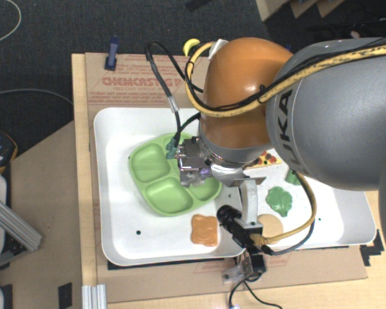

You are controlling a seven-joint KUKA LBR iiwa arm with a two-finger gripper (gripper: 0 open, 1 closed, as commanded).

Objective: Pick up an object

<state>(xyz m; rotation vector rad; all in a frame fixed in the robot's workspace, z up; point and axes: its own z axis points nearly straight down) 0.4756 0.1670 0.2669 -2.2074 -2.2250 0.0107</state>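
- The grey arm (338, 108) reaches in from the right, its orange band (244, 89) bulging over the middle of the left bin (112, 192), wrist pointed straight down.
- The gripper (194, 166) sits low under that wrist, right above the green divided plate (157, 179); the metal parts overlap the plate's right side, near the ridge between its compartments.
- Whether the tool is open or closed, I cannot tell; the wrist housing hides it from above.
- The green plate lies flat in the left bin, a light lime colour with rounded compartments.
- Just below the plate there's an orange piece (204, 229), apart from the gripper.
- To the right, a green leafy piece (280, 199) and a tan round piece (271, 224) lie near each other.
- Black and yellow cables (180, 76) loop around the wrist.
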